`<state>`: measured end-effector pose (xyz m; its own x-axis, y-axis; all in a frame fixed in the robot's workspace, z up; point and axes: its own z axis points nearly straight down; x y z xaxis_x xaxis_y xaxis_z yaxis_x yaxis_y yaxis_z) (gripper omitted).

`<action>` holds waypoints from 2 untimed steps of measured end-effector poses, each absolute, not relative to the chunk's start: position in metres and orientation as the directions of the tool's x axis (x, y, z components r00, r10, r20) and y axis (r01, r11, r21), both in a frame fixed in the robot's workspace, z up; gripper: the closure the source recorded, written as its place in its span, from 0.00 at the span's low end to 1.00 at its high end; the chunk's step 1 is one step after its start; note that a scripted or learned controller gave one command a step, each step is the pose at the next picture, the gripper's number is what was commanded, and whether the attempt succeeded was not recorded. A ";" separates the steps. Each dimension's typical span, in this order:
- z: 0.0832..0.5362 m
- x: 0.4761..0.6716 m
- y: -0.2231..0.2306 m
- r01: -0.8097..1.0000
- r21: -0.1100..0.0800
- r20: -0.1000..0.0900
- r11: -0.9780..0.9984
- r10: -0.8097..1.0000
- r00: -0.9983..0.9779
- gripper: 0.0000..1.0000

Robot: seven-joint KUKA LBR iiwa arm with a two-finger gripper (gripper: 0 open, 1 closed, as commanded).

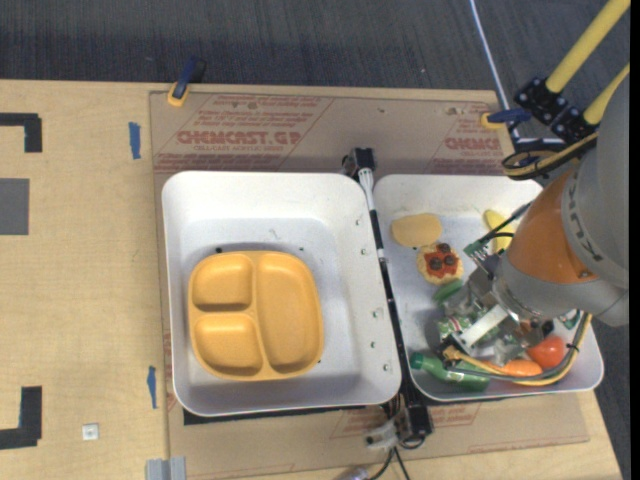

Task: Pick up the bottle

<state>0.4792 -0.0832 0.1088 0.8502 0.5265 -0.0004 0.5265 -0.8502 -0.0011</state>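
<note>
The pincer (478,326) is hanging low inside the right bin (592,373), and whether it is spread or pressed together I cannot tell, since the wrist and cables are covering it. The bottle (450,371), green and lying flat, is sitting just below and slightly left of the pincer, near the bin's front wall. To do this step well, the pincer should be settling squarely across the bottle's body, not its end, staying clear of the carrot (520,368) and tomato (547,351) crowding its right side. Counting: 2 bins, 1 yellow divided tray (256,313) well to the pincer's left, 1 bottle, and perhaps 6 other toy foods.
</note>
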 end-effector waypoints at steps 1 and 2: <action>0.118 0.480 -0.083 0.526 -0.002 0.000 -0.850 0.526 0.850 1.00; 0.124 0.514 -0.153 0.743 0.000 0.000 -0.670 0.743 0.670 1.00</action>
<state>0.5140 -0.1529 0.1243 0.6696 0.7427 -0.0005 0.7427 -0.6696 -0.0002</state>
